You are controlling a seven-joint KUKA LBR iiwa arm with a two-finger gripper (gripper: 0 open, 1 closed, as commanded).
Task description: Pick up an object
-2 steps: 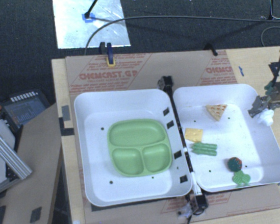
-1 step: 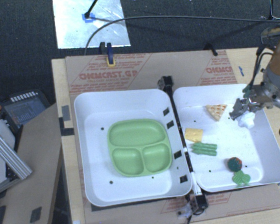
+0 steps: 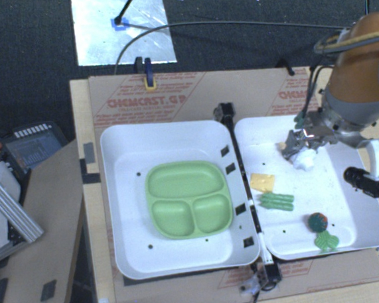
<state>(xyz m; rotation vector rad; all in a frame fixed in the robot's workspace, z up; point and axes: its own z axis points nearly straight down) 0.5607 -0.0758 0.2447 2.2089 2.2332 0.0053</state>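
Note:
My gripper (image 3: 296, 146) hangs low over the back of the right bin (image 3: 376, 219), reaching in from the right. A small white crumpled object (image 3: 306, 161) lies right under and just in front of it, touching or nearly touching its tip. Nearer the bin's left wall lies a pale yellow piece (image 3: 262, 182), with a green ridged object (image 3: 277, 202) just in front of it. Toward the front sit a dark red and green ball (image 3: 317, 221) and a flat green leaf-shaped object (image 3: 326, 240).
The left bin (image 3: 123, 187) holds a light green divided plate (image 3: 187, 198). A black clip-studded divider (image 3: 240, 182) runs between the bins. A control pendant (image 3: 33, 150) and an aluminium rail (image 3: 8, 205) sit off the bench at left.

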